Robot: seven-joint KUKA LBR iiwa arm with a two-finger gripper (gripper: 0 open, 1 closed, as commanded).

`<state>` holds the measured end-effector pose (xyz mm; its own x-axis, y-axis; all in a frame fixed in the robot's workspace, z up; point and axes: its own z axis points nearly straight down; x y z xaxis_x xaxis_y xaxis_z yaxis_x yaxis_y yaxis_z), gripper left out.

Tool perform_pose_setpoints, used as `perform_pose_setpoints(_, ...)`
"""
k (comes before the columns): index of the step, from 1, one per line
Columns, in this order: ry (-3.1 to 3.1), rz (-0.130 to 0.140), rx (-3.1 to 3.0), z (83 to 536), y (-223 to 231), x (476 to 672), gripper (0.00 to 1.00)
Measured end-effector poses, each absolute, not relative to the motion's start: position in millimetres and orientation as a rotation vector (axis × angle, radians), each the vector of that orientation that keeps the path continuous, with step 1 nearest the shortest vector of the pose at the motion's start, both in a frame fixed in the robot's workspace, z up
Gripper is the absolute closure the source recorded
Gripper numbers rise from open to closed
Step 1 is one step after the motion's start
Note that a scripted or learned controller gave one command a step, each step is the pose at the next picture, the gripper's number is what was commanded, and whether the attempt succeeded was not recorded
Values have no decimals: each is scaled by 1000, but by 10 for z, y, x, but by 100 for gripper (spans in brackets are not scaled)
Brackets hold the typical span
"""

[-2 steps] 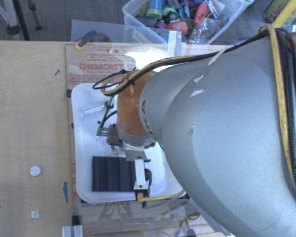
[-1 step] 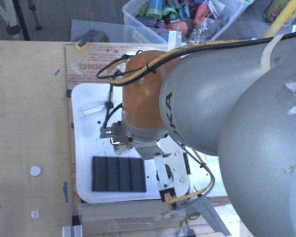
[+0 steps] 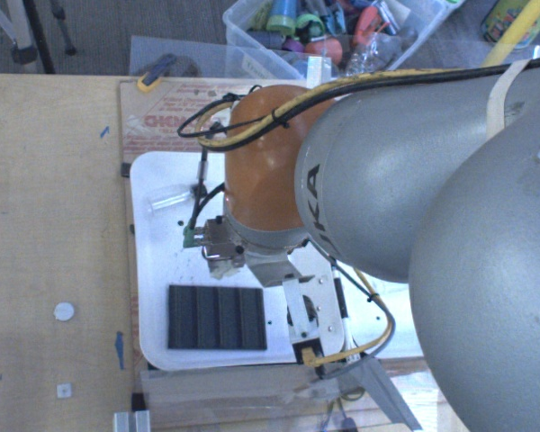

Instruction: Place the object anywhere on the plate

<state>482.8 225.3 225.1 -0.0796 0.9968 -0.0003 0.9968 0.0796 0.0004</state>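
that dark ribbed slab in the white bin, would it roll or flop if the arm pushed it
The dark ribbed slab lies flat on the white bin, so it would probably slide, not roll. Its straight edges and even ridges suggest it is stiff. Its low profile may make it hard to grip from above.

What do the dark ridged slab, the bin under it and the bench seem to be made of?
Dark ridged slab: likely matte rubber or plastic, no shine on its ribs. White bin: probably smooth plastic, rounded moulded corner. Bench: looks like pale unfinished wood or plywood, faint grain.
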Motion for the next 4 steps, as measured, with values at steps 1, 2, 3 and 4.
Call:
perform_pose_setpoints(1, 2402, 21, 2019, 1004, 2134, 4827, 100)
perform_pose_setpoints(2, 2798, 25, 1403, 962, 2045, 4865, 100)
perform_pose_setpoints(3, 2983, 3, 980, 2409, 2173, 4800, 100)
perform_pose_setpoints(4, 2876, 24, 1234, 1055, 2257, 4845, 100)
